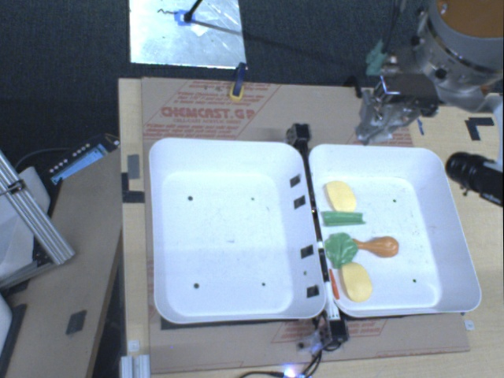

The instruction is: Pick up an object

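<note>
The task looks barely begun. The claw [383, 123] hangs above the far rim of the right bin [441, 172], outside it, over the cardboard sheet [213, 109] that lies under both bins. How far it is open cannot be told from this view, and nothing can be seen in its grip. Everything worth picking lies in the right bin, bunched close to the divider between the 2 bins: a pale yellow piece [340, 195] nearest the far rim, a green strip [342, 219] just below it, a green leafy lump [339, 248] touching an orange-brown drumstick shape [378, 246] that points away from the divider, and a second yellow piece [356, 282] toward the near rim, with a thin red sliver [334, 283] just beside it. None of them appears lifted. The left bin [228, 227] carries no objects. What seems left is the whole job: moving in over the right bin, descending on 1 item, closing and raising it.

Red print on the cardboard beyond the left bin reads "CHEMCAST GP"; the smaller lines around it and the red print near the bins' near edge are too small to read.
</note>
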`<move>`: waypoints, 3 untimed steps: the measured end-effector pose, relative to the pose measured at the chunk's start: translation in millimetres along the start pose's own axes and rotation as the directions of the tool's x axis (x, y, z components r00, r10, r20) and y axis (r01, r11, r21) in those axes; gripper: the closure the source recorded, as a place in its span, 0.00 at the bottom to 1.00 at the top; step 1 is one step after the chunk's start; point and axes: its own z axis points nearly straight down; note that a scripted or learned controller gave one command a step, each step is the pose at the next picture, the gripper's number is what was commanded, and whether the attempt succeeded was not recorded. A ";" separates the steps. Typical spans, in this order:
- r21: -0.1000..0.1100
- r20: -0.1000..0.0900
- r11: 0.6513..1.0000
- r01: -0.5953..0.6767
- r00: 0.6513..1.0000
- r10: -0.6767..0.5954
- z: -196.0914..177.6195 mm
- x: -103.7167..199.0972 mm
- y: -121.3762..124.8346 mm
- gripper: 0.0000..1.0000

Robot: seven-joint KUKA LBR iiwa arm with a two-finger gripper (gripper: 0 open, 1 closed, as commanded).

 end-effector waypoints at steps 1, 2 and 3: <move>0.001 0.000 1.000 0.001 1.000 -0.001 0.2 37.9 0.1 1.00; 0.001 -0.001 1.000 0.000 1.000 0.000 0.3 67.8 0.3 1.00; 0.001 -0.001 1.000 0.000 1.000 0.000 0.4 98.1 0.4 1.00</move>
